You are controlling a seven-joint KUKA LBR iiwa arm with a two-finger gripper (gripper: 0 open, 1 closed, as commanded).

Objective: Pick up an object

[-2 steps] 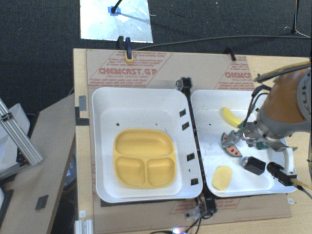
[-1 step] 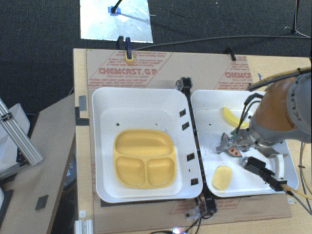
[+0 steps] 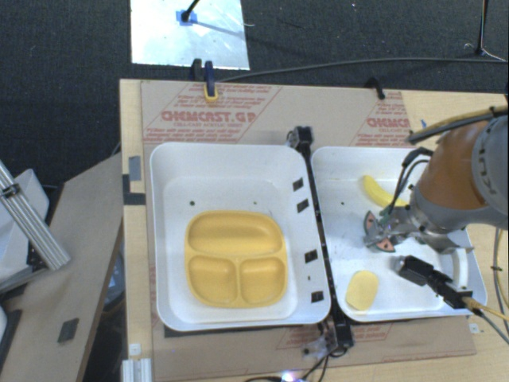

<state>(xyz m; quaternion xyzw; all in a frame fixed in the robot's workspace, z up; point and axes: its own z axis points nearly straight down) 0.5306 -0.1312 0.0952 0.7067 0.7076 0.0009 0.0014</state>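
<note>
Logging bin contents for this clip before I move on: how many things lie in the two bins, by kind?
yellow divided tray: 1, in the left bin
yellow banana-shaped piece: 1, in the right bin
pale yellow oval piece: 1, in the right bin
Total: 3

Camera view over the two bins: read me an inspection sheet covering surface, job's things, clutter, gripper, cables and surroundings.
Surface: bench sheet printed CHEMCAST GP, bearing left bin and right bin.
Job's things: yellow three-compartment tray in left bin; yellow banana-shaped piece and pale yellow oval disc in right bin.
Clutter: nothing seen.
Gripper: gripper low in right bin, between those two pieces; hold cannot be told.
Cables: black cable beyond the bench's far edge.
Surroundings: dark carpet; shiny metal sheet.
</note>
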